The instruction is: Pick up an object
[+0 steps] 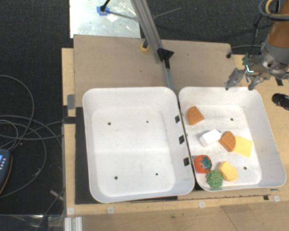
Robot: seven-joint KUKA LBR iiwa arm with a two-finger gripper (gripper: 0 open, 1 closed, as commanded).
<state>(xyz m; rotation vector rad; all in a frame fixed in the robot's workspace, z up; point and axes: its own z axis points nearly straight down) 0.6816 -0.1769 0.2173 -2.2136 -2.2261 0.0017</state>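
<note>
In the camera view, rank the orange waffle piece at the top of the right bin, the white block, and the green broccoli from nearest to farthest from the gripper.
Measured from the gripper, above the right bin's far rim:
1. Orange waffle piece, upper left of the right bin, nearest.
2. White block, middle of that bin.
3. Green broccoli, at the bin's near edge, farthest.

White bins; orange waffle, yellow wedge, red tomato, grn broccoli.

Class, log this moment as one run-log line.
gripper: open, above right bin's far edge | held: nothing | toy foods: in right bin
</note>
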